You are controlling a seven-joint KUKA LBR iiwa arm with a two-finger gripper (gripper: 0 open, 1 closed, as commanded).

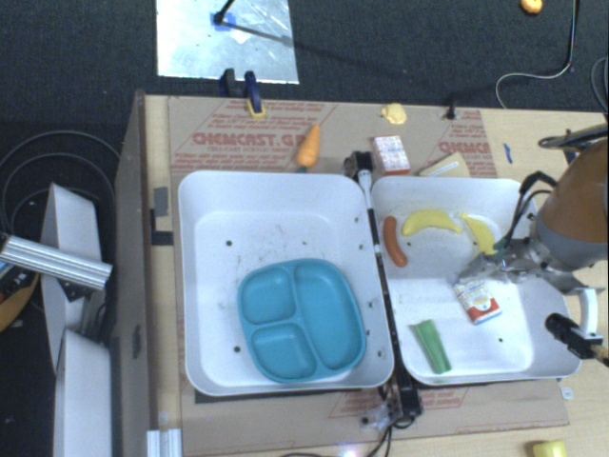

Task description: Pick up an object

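Small carton [478,304]: white with a red patch on the lower end, boxy, slightly crumpled. Lying flat on the floor of the right bin [533,355], just below the pincer [487,267] in the picture. Long axis slanted, upper end toward the left and the pincer, red end toward lower right and the bin's near wall. Touching the pincer or just clear of it: cannot tell. Pincer opening: cannot tell, tip parts blurred against the white floor; not seen gripping anything. Above the pincer and just beside it, a yellow banana [481,231], curved; a second banana [430,221] up and left of the pincer, lying roughly crosswise. Red sausage [392,241] farther left, near the bin's left wall, running roughly top to bottom. Green stick [430,346] below and left of the pincer, beyond the carton, slanted the same way as the carton. Well left of the pincer, the left bin [205,255] with a blue divided tray [300,317] inside. Up and far left, on the bench outside the bins, an orange carrot [307,146].
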